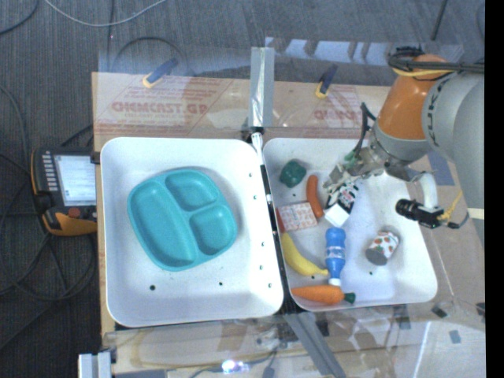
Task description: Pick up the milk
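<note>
The milk [344,203] is a small white and black carton lying in the right bin [409,278], near its middle top. My gripper [345,181] is directly over the carton's upper end, reaching in from the right beneath the orange wrist band. The gripper hides the carton's top, and I cannot tell whether they touch.
Around the milk in the right bin lie an orange sausage [315,195], a green block [294,172], a pink patterned card [297,216], a blue bottle [335,252], a banana [299,258], a carrot [319,294] and a spotted cup [382,246]. The left bin [126,290] holds a teal divided plate [183,217].
</note>
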